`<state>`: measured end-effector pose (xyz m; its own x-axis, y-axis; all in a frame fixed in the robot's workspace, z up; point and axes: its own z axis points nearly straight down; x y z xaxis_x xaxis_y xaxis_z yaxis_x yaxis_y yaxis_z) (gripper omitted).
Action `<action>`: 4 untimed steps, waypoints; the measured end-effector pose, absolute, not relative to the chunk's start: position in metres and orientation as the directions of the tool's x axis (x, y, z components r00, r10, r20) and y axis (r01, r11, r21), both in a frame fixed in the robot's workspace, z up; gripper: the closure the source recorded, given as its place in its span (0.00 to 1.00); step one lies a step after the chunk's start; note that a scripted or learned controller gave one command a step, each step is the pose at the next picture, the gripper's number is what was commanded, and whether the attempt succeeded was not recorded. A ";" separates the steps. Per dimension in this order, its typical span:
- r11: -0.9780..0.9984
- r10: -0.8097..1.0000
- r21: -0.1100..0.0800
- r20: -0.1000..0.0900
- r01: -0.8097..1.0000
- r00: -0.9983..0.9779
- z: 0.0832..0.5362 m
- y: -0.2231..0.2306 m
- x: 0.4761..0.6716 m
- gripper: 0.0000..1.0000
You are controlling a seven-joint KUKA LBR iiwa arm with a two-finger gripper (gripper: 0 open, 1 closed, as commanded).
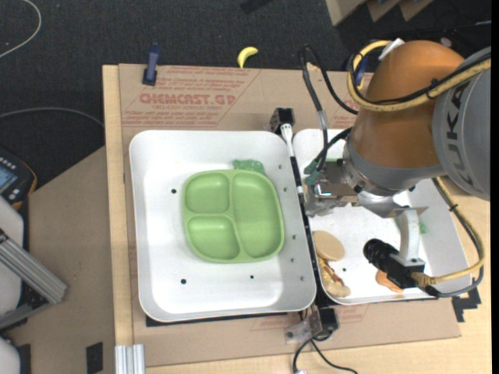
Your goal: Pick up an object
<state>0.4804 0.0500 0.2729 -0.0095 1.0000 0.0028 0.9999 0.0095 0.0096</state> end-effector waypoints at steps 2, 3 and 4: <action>0.000 1.000 0.021 0.003 1.000 0.000 0.454 0.063 0.486 1.00; -0.007 1.000 -0.013 -0.003 1.000 0.006 0.300 0.014 0.526 1.00; 0.008 1.000 -0.006 0.003 1.000 -0.008 0.296 0.088 0.477 1.00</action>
<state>0.4768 0.0875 0.2959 -0.0083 1.0000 0.0029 0.9999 0.0083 -0.0060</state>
